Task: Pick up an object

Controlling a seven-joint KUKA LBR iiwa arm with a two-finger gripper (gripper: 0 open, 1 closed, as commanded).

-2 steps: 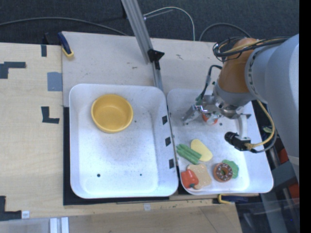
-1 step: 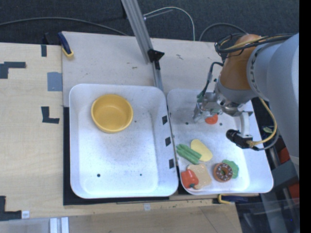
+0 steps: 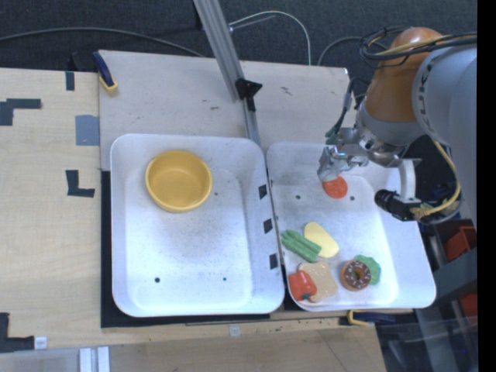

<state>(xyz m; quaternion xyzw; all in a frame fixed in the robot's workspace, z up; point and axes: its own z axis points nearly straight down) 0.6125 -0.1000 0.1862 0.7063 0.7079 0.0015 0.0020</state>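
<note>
The gripper (image 3: pixel 333 170) hangs over the right bin (image 3: pixel 403 285), fingers closed on a red piece (image 3: pixel 336 187) at its tip. At 6 o'clock lie green beans (image 3: pixel 301 246), a yellow piece (image 3: pixel 321 239), a doughnut (image 3: pixel 356 274). At 9 o'clock, a yellow bowl (image 3: pixel 179 180) sits in the left bin (image 3: pixel 194 293).

The 2 white bins (image 3: pixel 194 285) look like smooth, scuffed plastic. The yellow bowl (image 3: pixel 179 180) is matt plastic. The bench top (image 3: pixel 39 231) shows pale wood grain. The slanted pole (image 3: pixel 217 33) is brushed metal.

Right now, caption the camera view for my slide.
Claw over a small red-orange piece in the right bin; yellow bowl in the left.
</note>
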